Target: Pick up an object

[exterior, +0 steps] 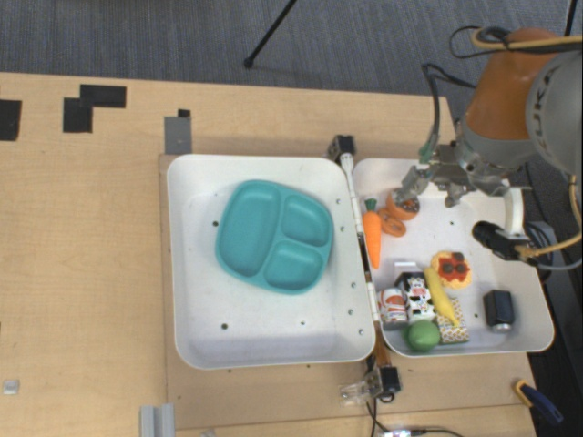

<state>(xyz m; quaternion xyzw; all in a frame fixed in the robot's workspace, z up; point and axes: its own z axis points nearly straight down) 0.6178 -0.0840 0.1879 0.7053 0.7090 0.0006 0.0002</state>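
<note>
The gripper (428, 182) hangs over the far part of the right bin (528, 335), its two fingers spread apart with nothing between them. One fingertip sits right above a small orange piece (398, 215) lying by the far left corner of that bin; whether it touches the piece I cannot tell. This is likely the thing about to be picked: it lies just below and to the left of the gripper, toward the bin's dividing wall, so the coming move looks like a short drop and not a reach. The piece is small and roundish, with no clear long axis to line up on.

Just beside it, against the wall between the bins, lies a carrot (372, 235), its length running along the wall, green end toward the far side. It is close enough that a spread finger could catch it on the way down.

Nearer the camera a cluster of toys crowds the bin's near left corner: a banana (441, 297), a red and yellow toy (452, 269), a small black and white box (416, 296), a can (393, 306) and a green ball (422, 336). A black block (498, 308) lies apart toward the right. These are well clear of the gripper.

The left bin (200, 335) holds a teal divided plate (273, 235), away from the action.
</note>
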